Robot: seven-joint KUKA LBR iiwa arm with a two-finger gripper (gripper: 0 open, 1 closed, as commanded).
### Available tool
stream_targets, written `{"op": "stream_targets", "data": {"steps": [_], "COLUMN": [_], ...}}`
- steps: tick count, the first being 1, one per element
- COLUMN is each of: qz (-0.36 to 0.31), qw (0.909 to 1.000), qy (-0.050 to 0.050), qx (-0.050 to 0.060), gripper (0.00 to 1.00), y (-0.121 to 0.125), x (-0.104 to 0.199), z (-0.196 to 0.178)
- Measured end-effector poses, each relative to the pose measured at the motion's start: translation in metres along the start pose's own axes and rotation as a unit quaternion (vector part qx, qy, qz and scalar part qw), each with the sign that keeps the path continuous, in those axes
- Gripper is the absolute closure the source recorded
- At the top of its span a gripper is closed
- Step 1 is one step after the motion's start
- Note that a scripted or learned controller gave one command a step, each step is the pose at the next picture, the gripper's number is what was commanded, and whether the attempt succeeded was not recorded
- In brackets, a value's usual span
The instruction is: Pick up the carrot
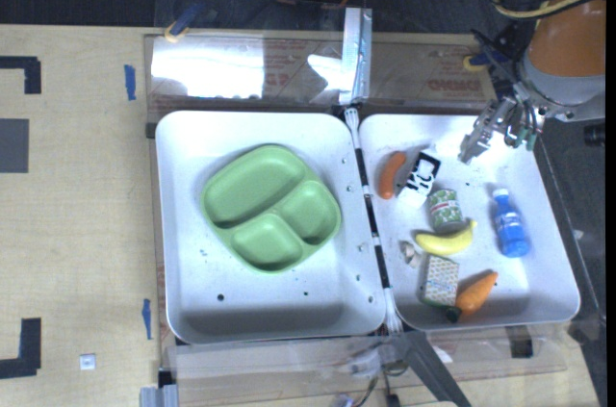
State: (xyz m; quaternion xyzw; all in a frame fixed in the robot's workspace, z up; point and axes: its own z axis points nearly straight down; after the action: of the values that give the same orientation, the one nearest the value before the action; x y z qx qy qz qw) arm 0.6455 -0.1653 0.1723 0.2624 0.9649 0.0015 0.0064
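Your carrot (476, 292) lies slantwise, tip toward the upper right, stem end lower left; the tool (478, 143) grips nothing, its spread unclear.

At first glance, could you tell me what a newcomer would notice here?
The big green divided plate in the left bin stands out first. The right bin holds a cluster: the carrot at its near edge, a banana and a blue bottle. The claw hangs over its far corner.

Two white bins (192, 299); one green divided plate (271, 206); one carrot (475, 291); one banana (445, 241); one blue bottle (508, 223); one can (444, 207); one orange sausage-like piece (391, 174).
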Motion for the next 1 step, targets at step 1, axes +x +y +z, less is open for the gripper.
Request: {"op": "stream_targets", "data": {"steps": [1], "qz": [0.088], "qw": [0.9961], "qy": [0.002], "qx": [0.002], "gripper": [1.00], "y": [-0.0275], "x": [-0.0301], "z": [-0.0093]}}
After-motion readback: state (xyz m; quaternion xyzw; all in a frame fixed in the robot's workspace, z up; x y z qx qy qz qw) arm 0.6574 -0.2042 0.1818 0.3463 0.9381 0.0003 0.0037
